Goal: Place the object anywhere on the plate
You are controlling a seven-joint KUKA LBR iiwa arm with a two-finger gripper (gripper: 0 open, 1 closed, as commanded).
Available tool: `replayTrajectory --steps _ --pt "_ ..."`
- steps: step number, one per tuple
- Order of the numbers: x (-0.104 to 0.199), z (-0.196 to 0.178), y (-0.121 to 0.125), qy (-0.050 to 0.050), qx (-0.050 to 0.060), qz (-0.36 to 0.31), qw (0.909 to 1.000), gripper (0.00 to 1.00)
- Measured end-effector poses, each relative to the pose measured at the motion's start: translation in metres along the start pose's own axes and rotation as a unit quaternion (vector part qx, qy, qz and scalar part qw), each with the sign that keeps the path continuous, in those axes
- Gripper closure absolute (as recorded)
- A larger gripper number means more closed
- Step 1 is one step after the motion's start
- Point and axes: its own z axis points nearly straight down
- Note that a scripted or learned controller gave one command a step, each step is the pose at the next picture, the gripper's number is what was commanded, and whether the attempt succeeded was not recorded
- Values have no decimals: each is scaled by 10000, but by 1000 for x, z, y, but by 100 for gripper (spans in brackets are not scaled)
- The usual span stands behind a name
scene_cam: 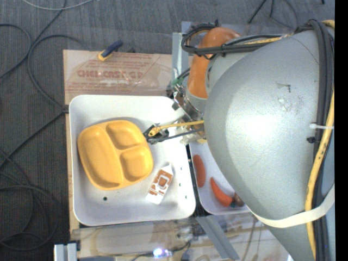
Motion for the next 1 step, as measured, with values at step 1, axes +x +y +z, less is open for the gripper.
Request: replayTrajectory --steps 1 --pt "31 -41 -43 1 -2 -891 9960 100"
